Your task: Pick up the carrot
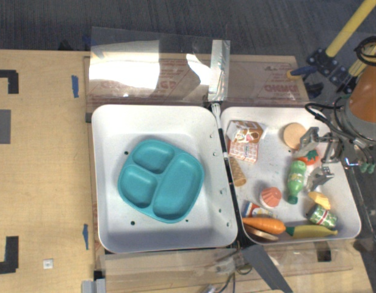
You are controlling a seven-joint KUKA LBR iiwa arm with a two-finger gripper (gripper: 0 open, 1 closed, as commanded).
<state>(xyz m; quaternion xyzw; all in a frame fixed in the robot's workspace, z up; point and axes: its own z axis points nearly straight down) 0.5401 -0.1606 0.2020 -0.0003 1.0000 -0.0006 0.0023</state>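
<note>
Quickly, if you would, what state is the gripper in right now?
Gripper: open, holding nothing, above the green bottle; the carrot lies apart near the bin's front edge.

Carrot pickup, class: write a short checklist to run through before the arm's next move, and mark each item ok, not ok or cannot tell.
1. Carrot in view, near front edge of right bin: ok.
2. Gripper above carrot: not ok; it is over the green bottle, farther back.
3. Carrot free of neighbours: not ok; yellow banana lies close beside it.
4. Fingers open: cannot tell.
5. Carrot's top uncovered: ok.
</note>
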